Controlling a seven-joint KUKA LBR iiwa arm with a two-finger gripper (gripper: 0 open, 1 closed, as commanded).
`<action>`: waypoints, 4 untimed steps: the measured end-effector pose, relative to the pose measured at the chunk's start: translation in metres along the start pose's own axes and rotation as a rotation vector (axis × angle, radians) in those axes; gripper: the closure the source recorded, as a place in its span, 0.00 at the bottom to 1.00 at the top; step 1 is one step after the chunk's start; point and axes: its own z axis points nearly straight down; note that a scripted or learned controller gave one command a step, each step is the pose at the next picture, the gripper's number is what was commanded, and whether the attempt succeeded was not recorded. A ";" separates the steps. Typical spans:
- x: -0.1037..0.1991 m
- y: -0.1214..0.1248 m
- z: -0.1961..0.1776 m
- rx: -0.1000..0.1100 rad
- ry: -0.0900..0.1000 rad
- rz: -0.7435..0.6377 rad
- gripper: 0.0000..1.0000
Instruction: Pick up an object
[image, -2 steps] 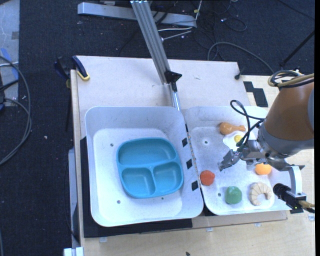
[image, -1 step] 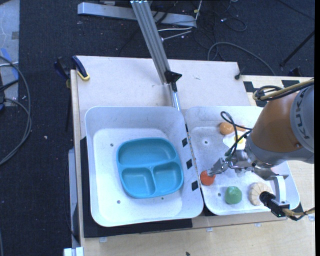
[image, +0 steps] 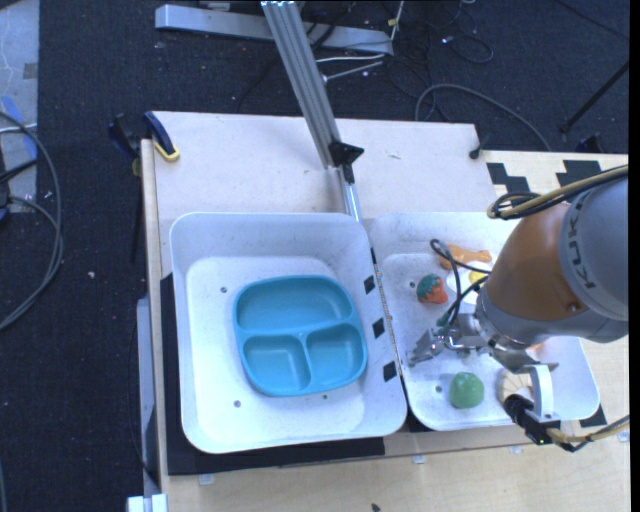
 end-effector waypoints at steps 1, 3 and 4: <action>-0.001 0.002 -0.013 -0.008 -0.004 0.003 1.00; 0.003 0.006 -0.109 -0.004 0.000 -0.004 1.00; 0.056 0.009 -0.126 -0.001 0.002 -0.010 1.00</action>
